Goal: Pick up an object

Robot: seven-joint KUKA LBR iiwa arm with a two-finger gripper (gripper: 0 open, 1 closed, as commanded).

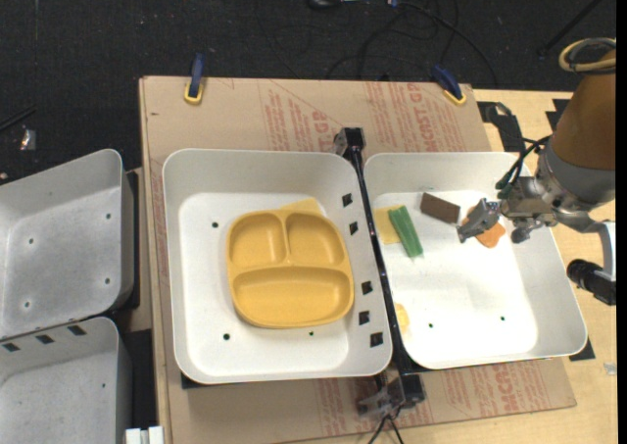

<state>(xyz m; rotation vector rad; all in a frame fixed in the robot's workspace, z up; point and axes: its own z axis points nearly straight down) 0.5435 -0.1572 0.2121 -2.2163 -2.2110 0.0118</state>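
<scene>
Two white bins sit side by side on a brown cardboard sheet point(294, 119) on the worktop. The left bin point(186, 236) holds a yellow plate point(290, 269) with three sections. The plate lies flat, near the middle of that bin.

The right bin point(470, 305) holds a few small things. A green block point(405, 231) lies close to the bin's left wall, long and thin, a little slanted. A brown block point(440, 206) lies just to the right of it, higher up in the view, near the back of the bin. A small orange thing point(490, 235) sits farther right — the pincer point(482, 222) is right on top of it. Only part of the orange thing peeks out from under the grey metal tips. I cannot tell if the tips are wide or narrow, or if they are really pinching the orange thing, as the view is too small and the parts blend together.

The arm point(588, 138) comes in from the right side. Its wrist is grey and the part above is orange-brown. It reaches over the right bin's back right corner.

A tiny yellow bit point(401, 315) shows at the left wall of the right bin, lower down. Two yellow and blue clamps point(195, 84) hold the cardboard at its far edge. More white trays point(59, 236) rest off to the left, beside the worktop — over dark floor point(78, 21).
</scene>
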